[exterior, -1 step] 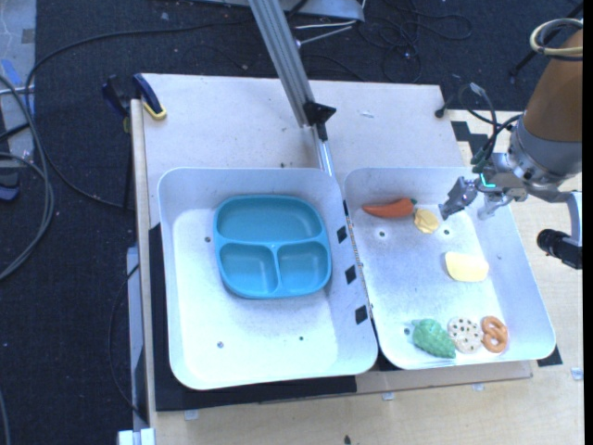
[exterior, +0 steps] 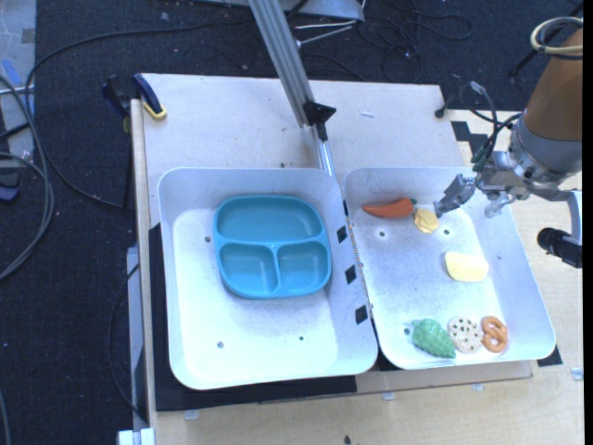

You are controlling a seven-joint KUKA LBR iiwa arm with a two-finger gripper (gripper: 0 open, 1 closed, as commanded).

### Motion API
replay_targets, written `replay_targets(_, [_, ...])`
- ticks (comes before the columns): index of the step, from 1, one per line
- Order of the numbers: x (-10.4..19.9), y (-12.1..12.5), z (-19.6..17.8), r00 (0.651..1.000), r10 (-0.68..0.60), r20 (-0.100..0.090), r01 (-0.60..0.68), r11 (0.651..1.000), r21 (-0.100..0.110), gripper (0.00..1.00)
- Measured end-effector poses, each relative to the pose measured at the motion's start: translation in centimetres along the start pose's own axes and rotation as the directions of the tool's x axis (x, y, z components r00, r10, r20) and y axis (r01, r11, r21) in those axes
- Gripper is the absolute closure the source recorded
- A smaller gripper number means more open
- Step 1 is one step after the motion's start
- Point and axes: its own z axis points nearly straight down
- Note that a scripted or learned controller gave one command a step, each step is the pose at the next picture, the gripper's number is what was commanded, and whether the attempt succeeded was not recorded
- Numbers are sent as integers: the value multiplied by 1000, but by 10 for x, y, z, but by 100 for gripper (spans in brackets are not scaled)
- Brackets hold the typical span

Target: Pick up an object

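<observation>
The right bin (exterior: 519,276) holds an orange carrot (exterior: 389,209), a small yellow piece (exterior: 426,220), a larger pale yellow piece (exterior: 466,267), a green broccoli-like piece (exterior: 433,337), a speckled cookie (exterior: 463,334) and a pretzel (exterior: 494,334). My gripper (exterior: 473,200) hovers over the far right part of this bin, just right of the small yellow piece. Its fingers stand apart with nothing between them, and the left fingertip (exterior: 452,198) is close to the small yellow piece.
The left bin (exterior: 185,341) holds a blue divided plate (exterior: 273,246). A slanted metal pole (exterior: 287,54) comes down to the bins' far edge. Cables lie on the dark floor around the bench.
</observation>
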Motion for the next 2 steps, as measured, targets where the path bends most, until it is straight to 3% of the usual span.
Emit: replay_targets(2, [5,-3,103,1000,2,0,-2,1000,4,0])
